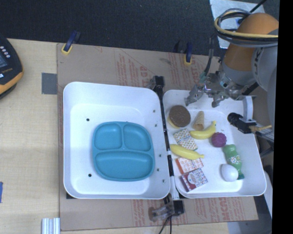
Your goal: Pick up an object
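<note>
Fingers: your gripper (pixel 205 94) hangs over the far rim of the right bin (pixel 259 190), its two fingers (pixel 192 97) spread apart with nothing between them.
Nearest targets: the round brown cookie (pixel 179 115) and the ice-cream cone (pixel 199 120) lie just below the fingertips, toward the near side.
Other choices: two bananas (pixel 202 134), a purple plum-like ball (pixel 218 139), a green bottle (pixel 233 158), a white egg (pixel 229 172) and flat snack packets (pixel 194 178) lie farther out from the fingers.
Advice: pick one item that stands apart; you want the fingers straddling it, not its neighbour. The cone touches a banana, so the cookie looks cleaner to me.
Risk: flat packets likely slip.
Surface: smooth white plastic on a cardboard sheet (pixel 114 65).
Room: the left bin (pixel 74 135), well away from the fingers, carries a blue divided plate (pixel 123 150).
</note>
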Controlling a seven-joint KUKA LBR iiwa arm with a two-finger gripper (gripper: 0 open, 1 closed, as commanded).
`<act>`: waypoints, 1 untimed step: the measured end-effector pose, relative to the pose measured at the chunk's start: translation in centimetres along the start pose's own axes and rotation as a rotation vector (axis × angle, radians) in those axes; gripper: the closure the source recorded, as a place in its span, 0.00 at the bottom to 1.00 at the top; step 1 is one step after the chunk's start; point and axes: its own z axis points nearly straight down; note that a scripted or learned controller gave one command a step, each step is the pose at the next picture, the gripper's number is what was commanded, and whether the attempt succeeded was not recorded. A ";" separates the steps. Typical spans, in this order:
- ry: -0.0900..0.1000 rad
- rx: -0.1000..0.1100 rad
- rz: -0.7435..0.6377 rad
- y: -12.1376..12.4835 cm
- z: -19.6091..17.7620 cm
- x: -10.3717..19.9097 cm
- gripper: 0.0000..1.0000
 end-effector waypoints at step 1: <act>0.004 0.009 -0.004 -6.3 7.5 1.2 0.00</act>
